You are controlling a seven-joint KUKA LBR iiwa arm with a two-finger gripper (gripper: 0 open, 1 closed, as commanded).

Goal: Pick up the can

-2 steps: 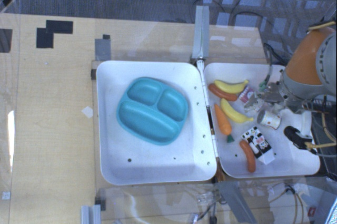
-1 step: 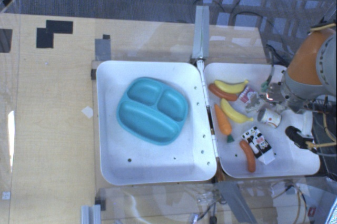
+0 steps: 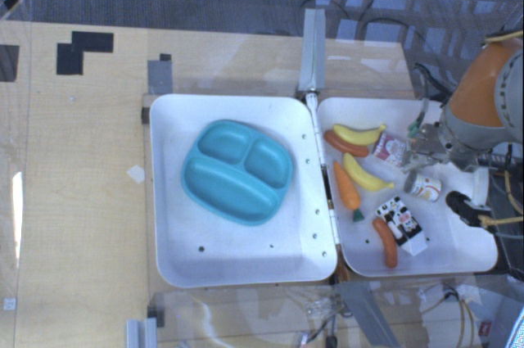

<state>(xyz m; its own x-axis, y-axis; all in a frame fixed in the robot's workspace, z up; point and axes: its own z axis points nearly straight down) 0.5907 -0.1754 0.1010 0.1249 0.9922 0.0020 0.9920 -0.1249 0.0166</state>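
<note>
The can [image 3: 426, 188] is small and white with an orange-red label. It lies on its side in the right bin [image 3: 458, 256], near that bin's right middle. My gripper [image 3: 423, 160] hangs just above and behind the can, at the end of the grey arm with the orange band [image 3: 483, 97]. From this angle I cannot see whether the can is between the fingers or merely below them.
The right bin also holds two bananas [image 3: 358, 133] [image 3: 364, 174], two sausages [image 3: 345, 143] [image 3: 386, 241], a carrot [image 3: 347, 188], a pink-and-white carton [image 3: 390, 148] and a cow-patterned carton [image 3: 400, 223]. A blue divided plate [image 3: 237, 171] lies in the left bin [image 3: 172, 248]. Black cables [image 3: 471, 211] trail beside the arm.
</note>
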